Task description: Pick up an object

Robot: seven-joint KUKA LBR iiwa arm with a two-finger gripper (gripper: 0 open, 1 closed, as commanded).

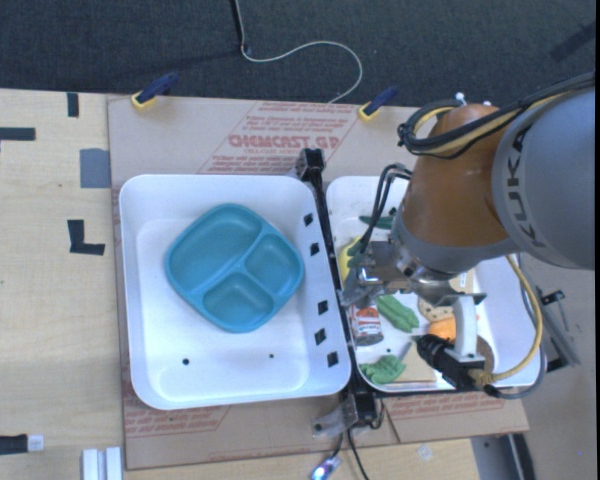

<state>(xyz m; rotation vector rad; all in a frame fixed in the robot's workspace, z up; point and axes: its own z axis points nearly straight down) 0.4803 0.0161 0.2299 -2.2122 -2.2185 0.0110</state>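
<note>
Camera view: the arm (480, 193) reaches in over the right bin (525, 313), its wrist covering much of that bin. The gripper (365, 278) hangs low near the bin's left wall, just right of the black divider (325, 258) between the two bins; whether it is spread or closed I cannot tell. Beneath and just beside it lie small objects: a green piece (398, 315), another green piece (384, 370) nearer the bin's front edge, an orange item (441, 325) and a small dark-and-red item (366, 326). Nothing visibly sits in the tool. The left bin (145, 298) carries a blue divided plate (235, 266). By my judgement the pick is not yet done: the tool is at the clutter, with grasp and lift remaining
</note>
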